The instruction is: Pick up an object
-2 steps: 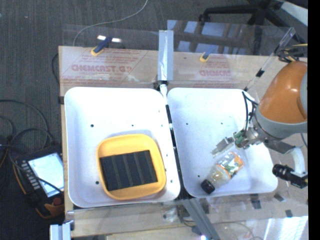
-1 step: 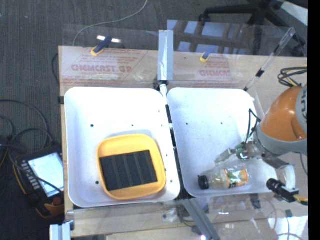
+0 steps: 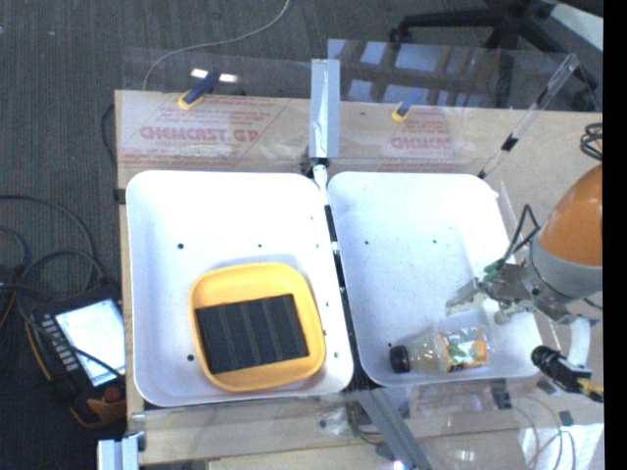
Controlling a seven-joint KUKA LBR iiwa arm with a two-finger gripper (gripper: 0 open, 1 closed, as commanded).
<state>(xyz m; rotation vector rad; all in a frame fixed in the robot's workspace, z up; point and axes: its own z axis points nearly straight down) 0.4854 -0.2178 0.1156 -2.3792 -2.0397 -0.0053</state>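
A small clear plastic bottle with a black cap and an orange label lies on its side near the front edge of the right bin. A yellow, rounded-square object with a dark ribbed top rests in the front half of the left bin. My gripper reaches in from the right and hovers low over the right bin, just above and slightly right of the bottle. It holds nothing that I can see. The arm's orange band shows at the right edge.
A clear plastic barrier stands behind the bins, above the divider between them. Cables and a small device with a screen lie on the floor to the left. Chair legs stand at the back right.
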